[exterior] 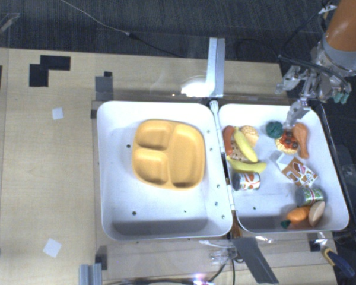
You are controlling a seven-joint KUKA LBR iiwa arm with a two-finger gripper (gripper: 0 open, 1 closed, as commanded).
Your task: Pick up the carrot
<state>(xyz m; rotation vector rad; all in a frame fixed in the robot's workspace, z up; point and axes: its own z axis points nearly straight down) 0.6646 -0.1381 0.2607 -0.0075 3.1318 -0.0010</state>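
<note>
Carrot [298,215] at right bin [339,215] near corner, beside an egg-like piece [317,212]; gripper [295,114] hangs over far edge by a teal item [275,127], jaw state unclear.

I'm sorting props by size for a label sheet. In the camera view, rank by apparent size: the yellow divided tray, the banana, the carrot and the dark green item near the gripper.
1. yellow divided tray
2. banana
3. carrot
4. dark green item

The last two look close, so their order is unsure.
</note>
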